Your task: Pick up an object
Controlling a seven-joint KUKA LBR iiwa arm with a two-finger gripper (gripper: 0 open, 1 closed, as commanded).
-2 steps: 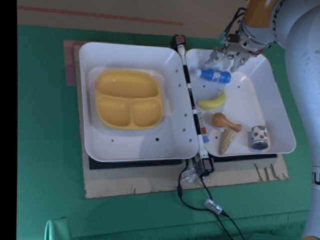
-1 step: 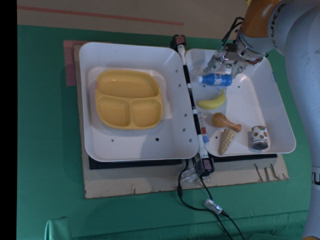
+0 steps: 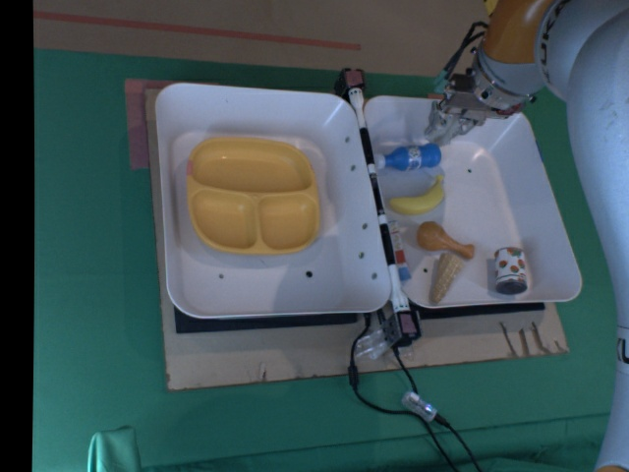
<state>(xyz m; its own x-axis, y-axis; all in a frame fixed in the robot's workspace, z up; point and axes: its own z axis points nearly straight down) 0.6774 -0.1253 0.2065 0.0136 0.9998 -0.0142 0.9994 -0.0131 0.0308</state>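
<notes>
Hovering just above the blue bottle in the right bin, the gripper is showing no readable finger state; the bottle's label is too blurred to read.

Yellow divided plate in white L bin, R white bin w/ blue bottle, yellow banana, brown drumstick, tan cone, white can w/ orange spots

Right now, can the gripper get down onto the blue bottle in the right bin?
Probably yes. The gripper hangs just above the blue bottle, which lies on its side near the bin's far left corner. Nothing covers it; the banana lies close beside it, and the divider is near its cap end.
</notes>
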